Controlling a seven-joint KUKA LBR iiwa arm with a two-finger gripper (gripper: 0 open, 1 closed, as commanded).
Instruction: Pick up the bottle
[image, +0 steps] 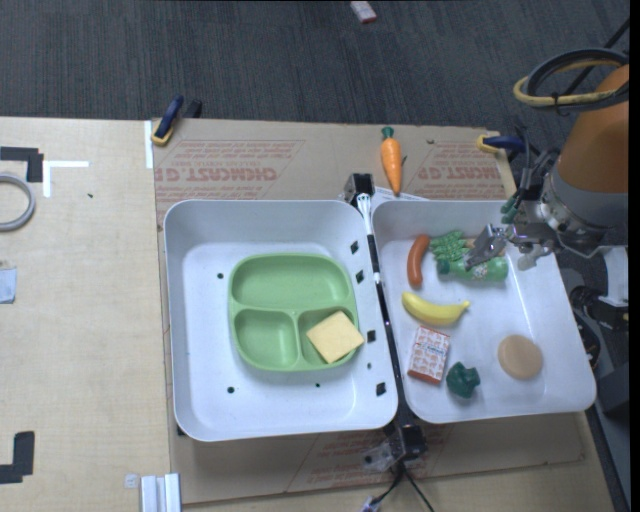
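Dark green toy (462, 380) and carton (429, 356) lie nearest; tool (492, 246), grip unclear, touches the green bottle (462, 256).

I count two white bins (190, 330). The left one carries one green divided plate (262, 290) with one yellow block (334, 337). The right carries one sausage (417, 259), one banana (434, 309), one carton (429, 356), one round biscuit (520, 357). One carrot (390, 160) lies outside.
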